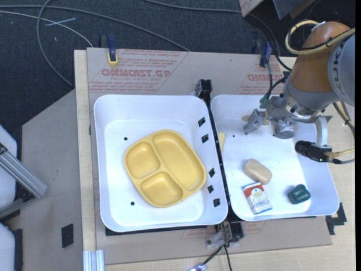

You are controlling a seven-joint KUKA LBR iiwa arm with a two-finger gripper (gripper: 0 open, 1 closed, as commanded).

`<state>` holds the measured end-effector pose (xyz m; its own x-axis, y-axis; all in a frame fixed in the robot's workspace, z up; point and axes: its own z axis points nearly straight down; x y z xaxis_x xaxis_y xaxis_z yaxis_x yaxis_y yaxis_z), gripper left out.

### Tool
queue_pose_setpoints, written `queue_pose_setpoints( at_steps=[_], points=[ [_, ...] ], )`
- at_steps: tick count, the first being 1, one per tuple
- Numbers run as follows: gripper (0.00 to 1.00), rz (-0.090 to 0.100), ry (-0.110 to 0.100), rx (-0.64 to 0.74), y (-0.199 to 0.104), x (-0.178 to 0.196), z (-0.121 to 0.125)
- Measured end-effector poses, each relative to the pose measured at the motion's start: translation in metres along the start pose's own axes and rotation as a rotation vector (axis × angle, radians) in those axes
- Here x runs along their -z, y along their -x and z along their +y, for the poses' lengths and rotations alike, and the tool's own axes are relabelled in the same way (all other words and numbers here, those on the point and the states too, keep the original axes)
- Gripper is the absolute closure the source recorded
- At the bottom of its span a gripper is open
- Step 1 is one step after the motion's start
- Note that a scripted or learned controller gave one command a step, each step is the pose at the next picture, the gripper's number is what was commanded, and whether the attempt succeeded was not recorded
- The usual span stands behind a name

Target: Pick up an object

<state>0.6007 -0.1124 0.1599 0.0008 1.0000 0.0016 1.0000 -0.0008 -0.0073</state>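
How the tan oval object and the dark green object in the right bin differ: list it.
Colour: the tan oval object is pale beige; the dark green object is deep green.
Size: the tan one looks larger.
Place: the tan one lies mid-bin; the green one sits by the bin's right rim.
Both lie loose, apart from each other.

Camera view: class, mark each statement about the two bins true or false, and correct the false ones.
1. The yellow tray lies in the left bin. True.
2. The yellow tray has two compartments. False: it has three.
3. The tan block, the small carton and the green object lie in the right bin. True.
4. The gripper is over the left bin. False: it is over the right bin, near its far end.
5. The green object touches the small carton. False: they lie apart.
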Motion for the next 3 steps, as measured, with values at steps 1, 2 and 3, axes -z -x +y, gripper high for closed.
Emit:
queue_pose_setpoints(
  at_steps=[1, 2, 3],
  points=[
    [0.00, 0.000, 0.001, 0.001, 0.002, -0.055, 0.009],
    [1.00, 0.000, 0.008, 0.000, 0.002, -0.040, 0.011],
    [1.00, -0.002, 0.014, 0.003, -0.005, 0.009, 0.018]
  ],
)
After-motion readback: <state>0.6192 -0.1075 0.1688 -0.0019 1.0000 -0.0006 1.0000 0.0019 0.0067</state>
